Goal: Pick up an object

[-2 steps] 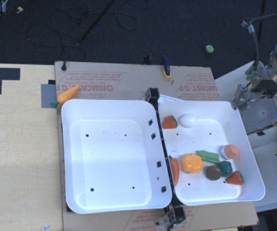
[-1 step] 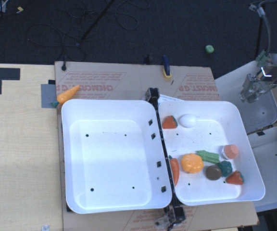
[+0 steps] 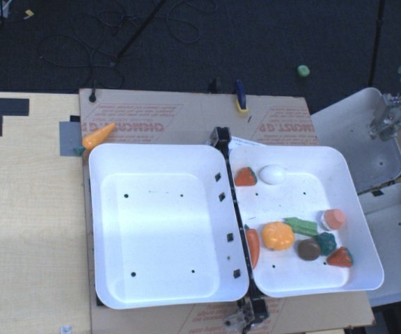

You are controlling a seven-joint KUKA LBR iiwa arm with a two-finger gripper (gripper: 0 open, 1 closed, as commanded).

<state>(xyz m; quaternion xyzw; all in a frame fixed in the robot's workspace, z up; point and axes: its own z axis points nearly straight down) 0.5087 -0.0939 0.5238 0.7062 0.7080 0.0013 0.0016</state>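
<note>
My pincer (image 3: 387, 120) sits beside the bin (image 3: 292, 195); spread or not, I cannot tell. The toys (image 3: 309, 249) below it crowd together, so I may slip.

- Two bins were set side by side on a cardboard sheet (image 3: 186, 117) laid on the tabletop (image 3: 26, 221), the left bin (image 3: 110, 160) touching the right bin (image 3: 357, 193) along a clipped seam.
- A carrot (image 3: 97, 136) was placed outside the bins, on the cardboard behind the left bin's rear left corner.
- In the right bin, an egg (image 3: 272, 174) was seen near the rear wall, with a strawberry (image 3: 246, 177) just left of it.
- A second carrot (image 3: 253, 247) was laid along the right bin's left wall, toward the front.
- A pumpkin (image 3: 278, 235) was found just right of it.
- A pea pod (image 3: 301, 225) lay right of the pumpkin, and a cluster of small items (image 3: 322, 245) was gathered near the front right corner.
</note>
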